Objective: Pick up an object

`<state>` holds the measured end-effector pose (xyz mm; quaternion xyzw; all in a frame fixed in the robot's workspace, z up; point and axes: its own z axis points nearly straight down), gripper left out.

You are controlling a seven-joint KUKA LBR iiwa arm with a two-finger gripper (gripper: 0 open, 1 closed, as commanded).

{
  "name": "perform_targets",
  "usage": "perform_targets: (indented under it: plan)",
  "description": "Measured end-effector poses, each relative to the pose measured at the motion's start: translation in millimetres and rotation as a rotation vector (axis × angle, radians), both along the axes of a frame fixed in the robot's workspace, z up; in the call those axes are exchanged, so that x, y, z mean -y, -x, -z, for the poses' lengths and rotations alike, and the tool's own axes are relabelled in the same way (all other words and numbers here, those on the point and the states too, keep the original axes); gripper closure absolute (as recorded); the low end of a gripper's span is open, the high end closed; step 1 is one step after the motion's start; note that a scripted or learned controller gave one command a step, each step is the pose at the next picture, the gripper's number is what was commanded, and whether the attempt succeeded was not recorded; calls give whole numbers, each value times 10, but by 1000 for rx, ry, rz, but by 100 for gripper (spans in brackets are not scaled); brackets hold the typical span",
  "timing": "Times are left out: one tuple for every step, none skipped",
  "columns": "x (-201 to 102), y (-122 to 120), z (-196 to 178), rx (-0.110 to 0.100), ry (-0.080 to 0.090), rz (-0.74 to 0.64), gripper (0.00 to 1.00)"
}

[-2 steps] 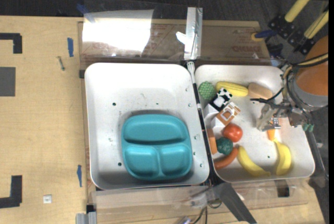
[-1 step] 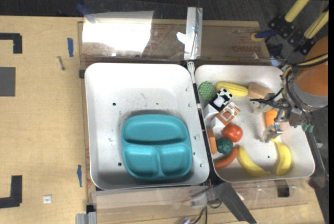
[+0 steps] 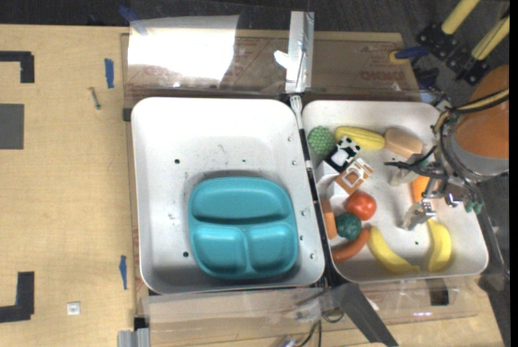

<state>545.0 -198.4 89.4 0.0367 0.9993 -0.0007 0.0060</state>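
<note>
Now your pincer hangs over the right bin, just above a banana; you cannot tell its state.

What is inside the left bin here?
The left bin holds one teal divided tray, lying flat toward the near side. The bin floor under the tray is covered, so anything beneath it can't be seen.
</note>
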Motion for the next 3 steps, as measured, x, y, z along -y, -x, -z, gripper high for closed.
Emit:
perform_targets:
  plan:
    - [1,-46,-138,15,5,-2,100]
    - [-2,-41,-127,13,4,-2,0]
    - [-72,9,-2,-3,-1,92,0]
